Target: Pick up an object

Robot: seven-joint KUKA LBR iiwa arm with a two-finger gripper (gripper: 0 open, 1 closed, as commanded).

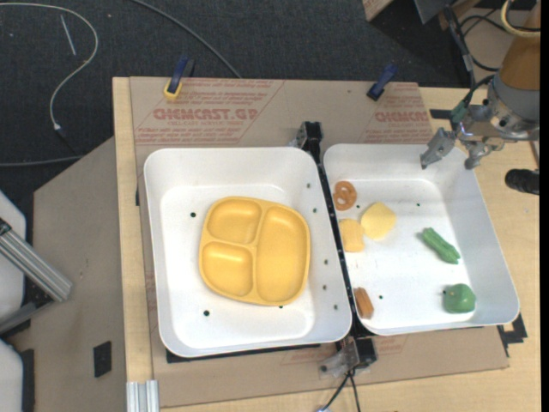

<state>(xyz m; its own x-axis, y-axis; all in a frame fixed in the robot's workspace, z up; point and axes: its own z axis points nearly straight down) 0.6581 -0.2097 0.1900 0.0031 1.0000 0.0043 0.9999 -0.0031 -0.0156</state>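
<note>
So the stuff to grab is all sitting in the right bin, and I'm placing everything off that bin. A pretzel-looking brown ring is lying near its left wall toward the far end, with a pale yellow lump just beside it and a yellowish-orange block touching that lump's left side. A small orange-brown piece is resting down by the bin's near-left corner. A green pepper-ish thing is lying toward the right side, and a rounder green piece is sitting near the near-right corner.

The gripper is hanging over the bin's far-right corner with its two fingers spread wide and nothing between them, well apart from all the items.

Left of that bin, the other bin is holding a yellow divided plate. Both are sitting on a cardboard sheet with blue clamps along its far edge, I think.
</note>
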